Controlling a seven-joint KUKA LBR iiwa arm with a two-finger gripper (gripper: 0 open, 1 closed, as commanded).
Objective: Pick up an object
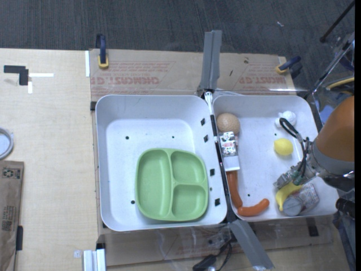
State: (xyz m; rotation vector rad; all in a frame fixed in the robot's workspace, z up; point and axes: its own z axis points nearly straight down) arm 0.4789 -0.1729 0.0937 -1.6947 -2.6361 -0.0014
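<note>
Reading "CHEMCAST" upside down on the far cardboard (135, 72); the gripper (291, 176) hangs low over the banana (286, 195) in the right bin (256, 110), jaw state unclear.

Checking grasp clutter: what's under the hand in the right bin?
Beneath the hand lie a yellow banana-shaped toy and a crumpled clear plastic cup with a grey lid, touching each other. The hand covers the banana's upper end.

Smooth white plastic bins (107, 151), faintly glossy. Matt green plastic divided tray (172, 184). Pale wood-grain bench top (45, 112); brown cardboard sheet (152, 72), printed red. Glossy yellow ball (283, 146). Crinkled clear plastic wrap (307, 195). Dark rough carpet floor (169, 10).
</note>
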